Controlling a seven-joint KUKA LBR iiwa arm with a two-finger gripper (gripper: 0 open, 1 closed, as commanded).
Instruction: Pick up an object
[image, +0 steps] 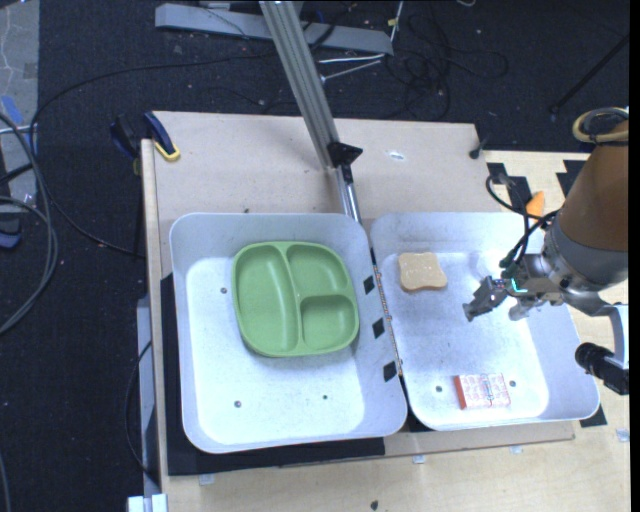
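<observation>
The wooden bench (260, 165) carries two shallow white plastic bins side by side, and the grey arm with its orange band (600, 210) reaches in from the right over the right-hand bin (440, 340). The left-hand bin (290, 400) holds a green three-compartment plastic tray (296, 298), which takes up much of its upper floor.

The right-hand bin has more bare floor. Two candidates lie there: a tan slice of toy bread (422, 271) near the upper left corner, just beside the wall shared with the other bin, and a small red-and-white flat packet (483, 390) near the lower rim. The dark two-finger gripper (487, 298) hangs between them, well apart from both; its tips look slightly parted with nothing between them, though they are small and I would not swear to the gap.

The risks, as I judge them: the bread sits close to the wall, so a descent there could put one finger on the rim or push the slice into the corner. The packet lies very flat, so the fingers may scrape the floor and close above it. The middle floor offers the freest approach.
</observation>
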